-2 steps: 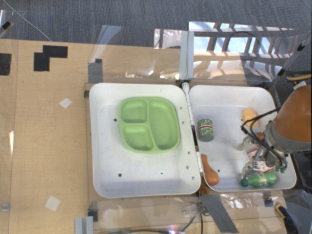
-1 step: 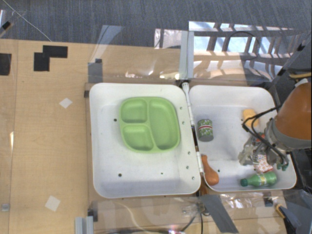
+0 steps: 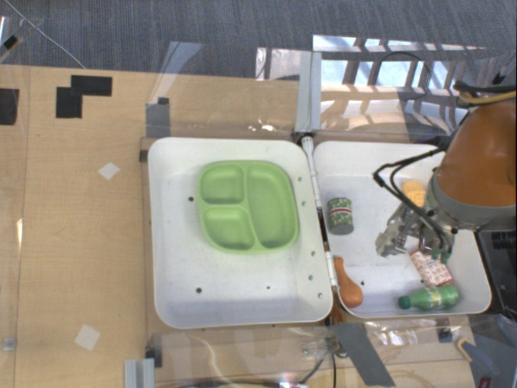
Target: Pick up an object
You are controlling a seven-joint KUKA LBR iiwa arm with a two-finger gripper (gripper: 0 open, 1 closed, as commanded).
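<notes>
I am hovering my gripper [image 3: 393, 241] over the right bin [image 3: 363, 168], grasp unreadable from here; the small packet [image 3: 431, 268] is lying just beside me, probably light and crinkly, best pinched across its width.

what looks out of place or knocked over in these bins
The green bottle lies on its side near the right bin's front edge. The orange, pear-shaped object rests tilted against the left wall of that bin. The green divided plate sits flat.
</notes>
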